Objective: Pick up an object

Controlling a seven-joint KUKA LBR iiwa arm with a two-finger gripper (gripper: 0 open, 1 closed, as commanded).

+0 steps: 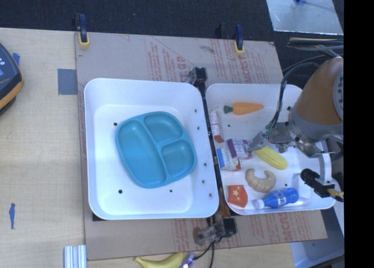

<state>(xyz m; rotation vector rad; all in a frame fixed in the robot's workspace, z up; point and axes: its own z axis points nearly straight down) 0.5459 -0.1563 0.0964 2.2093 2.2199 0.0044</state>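
Observation:
The right bin (234,94) holds several small items: an orange carrot (245,108), a yellow corn cob (270,157), a tan croissant-shaped piece (261,179), a blue bottle (279,198) lying on its side, a red packet (236,194) and some wrappers (231,153). My gripper (261,140) hangs low over the middle of this bin. It sits just above the corn cob and beside the wrappers. I see nothing held in it.
The left bin (99,202) holds a blue divided plate (156,148). The grey arm with its orange band (318,94) covers the right bin's right side. A black fitting (315,182) juts over that bin's right rim. A banana (160,259) lies at the bench's front edge.

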